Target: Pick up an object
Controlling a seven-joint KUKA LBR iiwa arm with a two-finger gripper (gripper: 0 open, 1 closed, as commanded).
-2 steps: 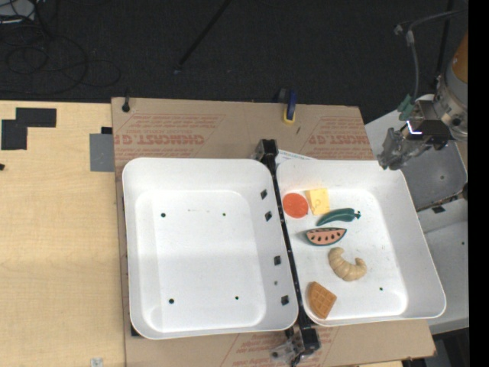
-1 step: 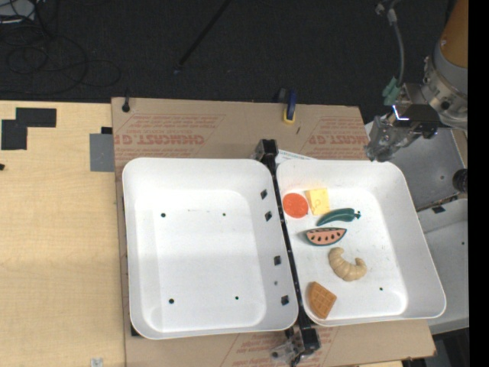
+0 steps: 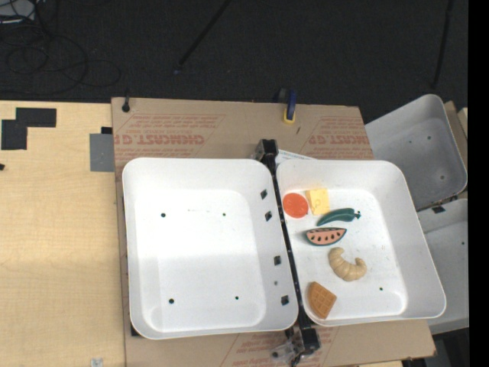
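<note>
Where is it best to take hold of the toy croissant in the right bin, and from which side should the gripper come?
Probably from above, across the croissant's thick middle. It lies flat, curved, apart from the watermelon slice and the waffle piece, so there is room for fingers on either side of the narrow width.

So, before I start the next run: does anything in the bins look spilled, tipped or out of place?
Nothing stands out. The orange disc, yellow block, green pepper, watermelon slice, croissant and waffle lie apart inside the right bin.
</note>
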